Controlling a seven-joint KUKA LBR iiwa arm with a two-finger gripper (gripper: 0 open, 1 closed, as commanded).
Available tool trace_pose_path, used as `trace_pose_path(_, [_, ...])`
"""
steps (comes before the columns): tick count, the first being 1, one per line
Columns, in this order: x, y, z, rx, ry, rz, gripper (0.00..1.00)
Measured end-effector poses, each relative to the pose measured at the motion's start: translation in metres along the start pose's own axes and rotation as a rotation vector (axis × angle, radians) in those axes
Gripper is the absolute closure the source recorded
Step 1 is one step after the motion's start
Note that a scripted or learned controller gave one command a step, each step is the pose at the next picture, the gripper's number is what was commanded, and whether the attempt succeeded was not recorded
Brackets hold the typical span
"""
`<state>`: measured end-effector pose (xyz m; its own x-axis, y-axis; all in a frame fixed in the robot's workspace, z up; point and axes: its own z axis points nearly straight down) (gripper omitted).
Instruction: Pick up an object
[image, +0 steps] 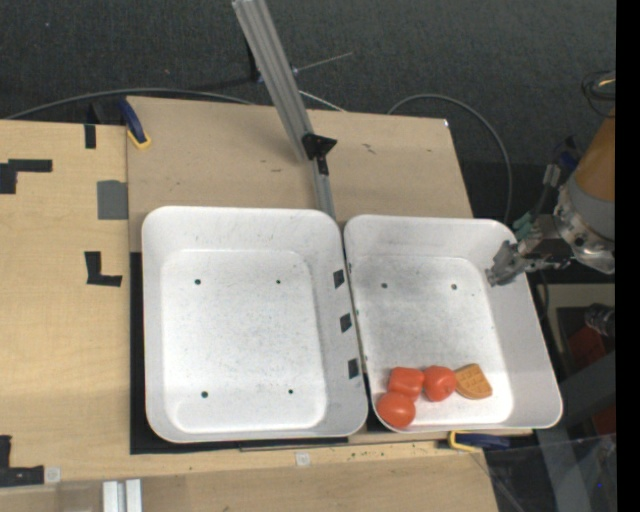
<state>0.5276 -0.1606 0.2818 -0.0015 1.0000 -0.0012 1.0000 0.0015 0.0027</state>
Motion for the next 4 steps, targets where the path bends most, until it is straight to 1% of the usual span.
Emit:
trace_pose_path(1, [0.053, 0.023, 0.018, 0.005, 0.003, -0.005, 1.0])
trace_pose_path(3, [0.151, 0.081, 0.017, 0.002, 0.002, -0.005, 1.0])
trace_pose_path(4, [0.202, 0.103, 0.04, 0.005, 0.002, -0.005, 1.0])
